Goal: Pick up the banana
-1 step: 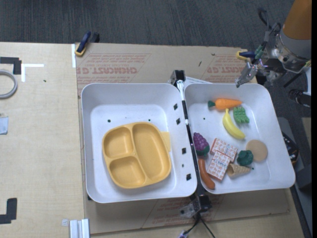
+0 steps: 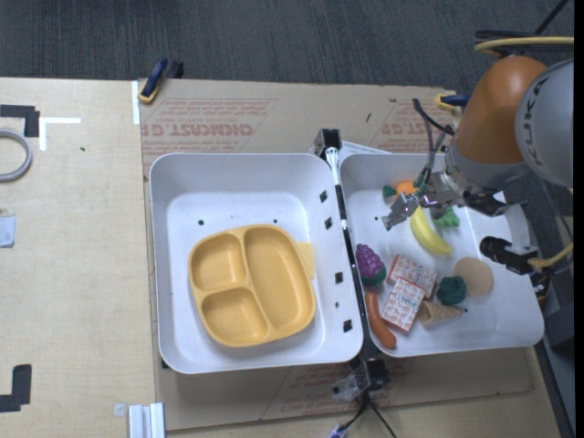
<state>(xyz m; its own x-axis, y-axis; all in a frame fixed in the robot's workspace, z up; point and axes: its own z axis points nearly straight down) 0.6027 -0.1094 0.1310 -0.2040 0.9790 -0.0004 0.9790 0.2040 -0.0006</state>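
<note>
The yellow banana (image 2: 431,234) lies in the right bin (image 2: 511,322), slanting from upper left to lower right. My gripper (image 2: 408,210) hangs over the banana's upper left end, at or just above it. The grey arm with its orange band comes in from the upper right and hides the bin's far right corner. Whether the banana's tip sits inside the gripper is not clear from this angle.
Around the banana lie purple grapes (image 2: 370,263), two cracker packets (image 2: 406,290), an orange carrot (image 2: 381,323), a green broccoli (image 2: 451,289), a tan round piece (image 2: 474,275) and a small green item (image 2: 447,215). The left bin (image 2: 173,245) holds a yellow divided plate (image 2: 251,284).
</note>
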